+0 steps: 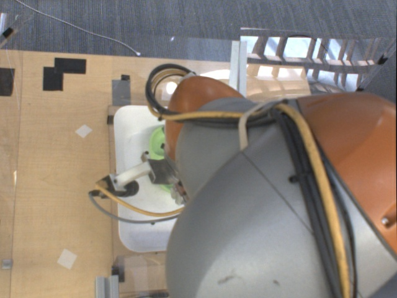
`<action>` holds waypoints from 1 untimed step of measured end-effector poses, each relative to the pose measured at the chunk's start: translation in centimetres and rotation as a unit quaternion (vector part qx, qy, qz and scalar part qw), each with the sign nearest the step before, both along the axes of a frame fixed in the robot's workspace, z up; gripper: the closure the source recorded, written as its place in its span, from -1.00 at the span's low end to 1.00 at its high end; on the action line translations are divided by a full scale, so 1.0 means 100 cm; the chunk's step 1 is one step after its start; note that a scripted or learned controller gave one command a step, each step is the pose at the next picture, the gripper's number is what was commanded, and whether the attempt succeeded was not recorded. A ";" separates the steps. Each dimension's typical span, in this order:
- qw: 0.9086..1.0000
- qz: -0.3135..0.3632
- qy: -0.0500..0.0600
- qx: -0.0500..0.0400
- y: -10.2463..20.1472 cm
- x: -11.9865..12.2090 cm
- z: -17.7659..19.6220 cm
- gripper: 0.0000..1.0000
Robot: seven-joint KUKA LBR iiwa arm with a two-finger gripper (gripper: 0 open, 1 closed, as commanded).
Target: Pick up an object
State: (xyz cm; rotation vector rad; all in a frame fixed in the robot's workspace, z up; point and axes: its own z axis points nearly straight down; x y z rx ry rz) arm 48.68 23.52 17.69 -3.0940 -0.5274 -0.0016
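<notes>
I noted the wooden table carrying black markers, with grey carpet beyond its far edge.

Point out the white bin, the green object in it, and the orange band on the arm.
white bin point(133, 126): camera view, bare floor near its upper left corner.
green object point(157, 142): camera view, its visible left part.
orange band point(198, 98): camera view, its upper curved surface.

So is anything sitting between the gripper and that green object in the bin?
Cannot settle it: the arm covers most of the white bin, and the green object shows beside it. Nothing visible lies across the object.
</notes>
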 end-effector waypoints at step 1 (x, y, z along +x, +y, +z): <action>0.998 -0.058 -0.002 0.001 0.000 0.001 0.077 1.00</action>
